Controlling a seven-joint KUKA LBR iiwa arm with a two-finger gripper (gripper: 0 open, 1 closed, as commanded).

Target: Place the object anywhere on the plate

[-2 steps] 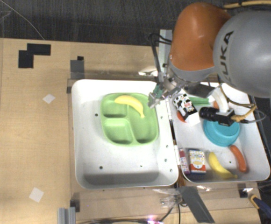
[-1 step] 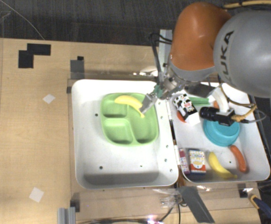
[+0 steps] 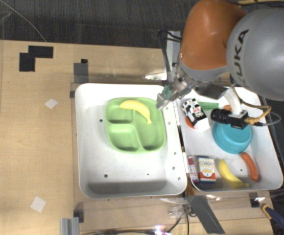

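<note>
The grey arm point(image 3: 259, 43) with its orange band reaches in from the right over the wooden table point(image 3: 29, 146). Two white bins sit side by side: the left bin point(image 3: 122, 180) carries a green divided plate point(image 3: 132, 129), the right bin point(image 3: 274, 170) a blue bowl point(image 3: 232, 137), a cow-patterned toy point(image 3: 193, 110), a small box point(image 3: 205, 169), a second banana point(image 3: 228, 173) and a sausage point(image 3: 250, 165). A yellow banana point(image 3: 138, 109) lies in the plate's upper compartments. The pincer point(image 3: 165, 98) hovers beside the plate's upper right corner; whether it is wide or narrow, I cannot tell.
</note>
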